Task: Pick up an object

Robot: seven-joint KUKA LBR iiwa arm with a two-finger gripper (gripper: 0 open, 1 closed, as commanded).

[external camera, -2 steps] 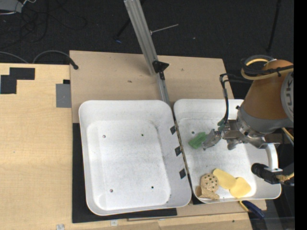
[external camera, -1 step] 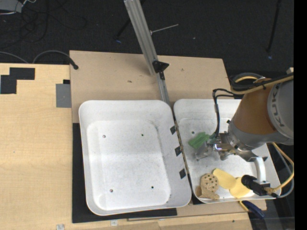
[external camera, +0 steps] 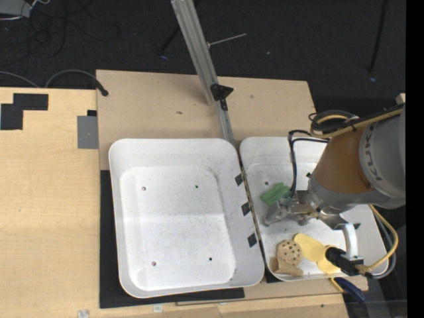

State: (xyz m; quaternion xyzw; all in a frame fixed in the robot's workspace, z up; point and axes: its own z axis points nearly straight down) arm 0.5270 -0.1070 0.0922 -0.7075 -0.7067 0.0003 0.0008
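Dark floor strewn with cables lies beyond the far edge of the bench [external camera: 46,197], whose pale wood carries a brown board [external camera: 165,105] and the two white bins side by side. My gripper [external camera: 275,216] is down inside the right bin [external camera: 265,144], close to its left wall and about midway along it. From this slant I cannot tell whether it is open or closed, and nothing shows as gripped in it. A green object [external camera: 274,193] lies just beside the gripper on its far side, so close that I cannot say whether they touch. Toward the near edge of the same bin sits a tan speckled piece [external camera: 287,252], apart from the gripper. A yellow piece [external camera: 311,249] lies right against it on the side away from the left bin. My arm [external camera: 344,167], with its orange band, reaches over the right side of this bin. The left bin [external camera: 172,197] shows its bare white floor with a few small dark dots. A slanted metal rail [external camera: 195,38] rises from the gap between the bins at their far edge.
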